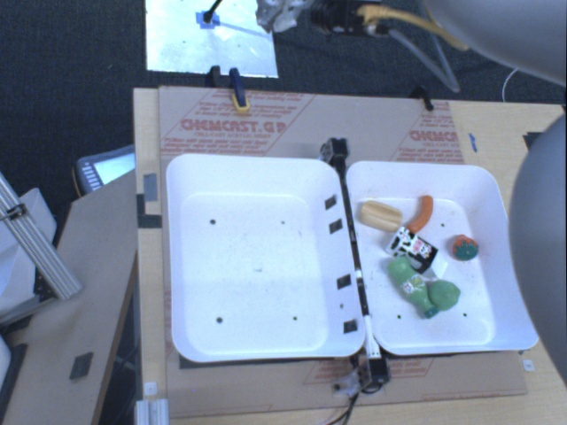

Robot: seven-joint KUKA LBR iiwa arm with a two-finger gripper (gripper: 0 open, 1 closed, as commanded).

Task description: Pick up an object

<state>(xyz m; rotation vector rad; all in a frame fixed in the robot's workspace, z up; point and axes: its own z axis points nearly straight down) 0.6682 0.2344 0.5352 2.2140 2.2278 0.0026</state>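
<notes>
Objects lie clustered in the right bin (483, 180), toward its middle and left half. A tan, rounded block (379, 214) sits farthest left, close to the divider between bins. Just right of it an orange, sausage-shaped piece (423, 212) lies at a slant, its near end touching or almost touching a black-and-white patterned item (413, 248). Nearer the camera, a pale green lumpy toy (408, 276) rests against a darker green rounded one (440, 296); the two touch. Well right of the cluster, a small ball-like object, teal with an orange top (465, 248), sits alone.

Open floor in the right bin: a strip along the far wall, the right side past the teal ball, and the near right corner. Bin walls are low, smooth white plastic with rounded corners. The left bin (177, 237) has the same form, its floor marked by a few small dark dots. Black clips run along the seam where the bins meet.

Both bins rest on a cardboard sheet (292, 118) with red print, on a pale wooden bench (146, 140).

Gripper (282, 7) is at the far edge of view, above dark carpet, well clear of both bins; metallic, blurred; cannot tell whether its jaws are apart or together. Grey arm (505, 16) bulk fills the far right corner.
</notes>
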